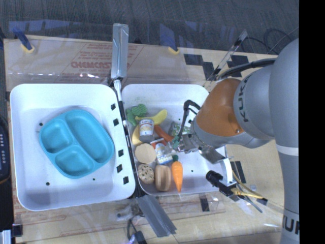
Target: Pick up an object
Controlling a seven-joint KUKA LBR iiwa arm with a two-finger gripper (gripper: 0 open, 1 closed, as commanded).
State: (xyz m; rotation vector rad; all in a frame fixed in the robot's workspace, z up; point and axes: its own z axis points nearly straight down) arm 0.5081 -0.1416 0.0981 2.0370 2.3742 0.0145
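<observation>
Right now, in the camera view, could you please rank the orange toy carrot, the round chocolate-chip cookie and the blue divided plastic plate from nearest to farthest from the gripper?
The gripper is low in the right bin.
1. Orange toy carrot, just below it in that bin.
2. Round chocolate-chip cookie, at the bin's lower left corner.
3. Blue divided plastic plate, across in the left bin.

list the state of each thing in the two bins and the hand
blue plate: lying flat in the left bin, its compartments bare
can: standing upright in the right bin
carrot: lying flat by the front wall
cookie: lying flat in the front corner
banana: lying flat near the can
hand: low over the pile, grip hidden
</observation>
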